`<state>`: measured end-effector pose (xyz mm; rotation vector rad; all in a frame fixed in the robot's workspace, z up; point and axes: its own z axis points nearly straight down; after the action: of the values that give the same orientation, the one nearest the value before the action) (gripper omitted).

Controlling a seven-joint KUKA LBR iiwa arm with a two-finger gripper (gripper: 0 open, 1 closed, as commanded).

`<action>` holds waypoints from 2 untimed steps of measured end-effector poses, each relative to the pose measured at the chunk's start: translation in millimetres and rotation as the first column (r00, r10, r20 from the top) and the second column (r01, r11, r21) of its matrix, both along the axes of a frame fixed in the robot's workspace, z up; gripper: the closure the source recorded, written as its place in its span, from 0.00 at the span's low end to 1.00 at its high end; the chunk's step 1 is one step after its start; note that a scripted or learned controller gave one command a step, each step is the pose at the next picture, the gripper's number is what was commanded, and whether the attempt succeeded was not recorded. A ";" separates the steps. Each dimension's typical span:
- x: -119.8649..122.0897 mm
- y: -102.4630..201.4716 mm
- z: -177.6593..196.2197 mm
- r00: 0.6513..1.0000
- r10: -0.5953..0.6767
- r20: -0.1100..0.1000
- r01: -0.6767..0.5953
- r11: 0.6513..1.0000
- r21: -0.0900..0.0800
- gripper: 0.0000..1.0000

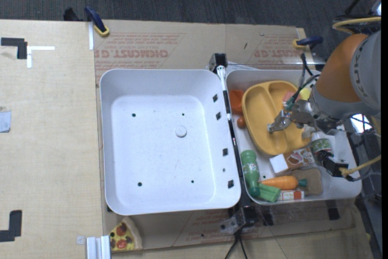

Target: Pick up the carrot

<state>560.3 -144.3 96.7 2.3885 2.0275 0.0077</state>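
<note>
gripper (280, 125) hovering over yellow tray (262, 107), finger gap unreadable; carrot (280, 182) lying near bin's front wall, looking light, rigid, smooth; mid-body grasp advisable

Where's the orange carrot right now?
The orange carrot lies near the front edge of the right white bin, just right of the green bottle, in front of the yellow divided plate beneath the gripper.

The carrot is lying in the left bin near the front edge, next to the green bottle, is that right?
Not quite. The camera view shows the carrot in the right bin, not the left one. It does lie near the front edge, next to the green bottle.
</note>
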 end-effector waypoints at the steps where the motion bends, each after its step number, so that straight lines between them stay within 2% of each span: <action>1: 33.8 -23.1 -1.0 0.986 0.163 -0.023 -0.162 0.986 0.028 0.00; 2: 3.9 46.3 -1.4 1.000 -0.023 -0.005 0.023 1.000 0.004 0.00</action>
<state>564.2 -98.0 95.3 2.4161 2.0044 0.0058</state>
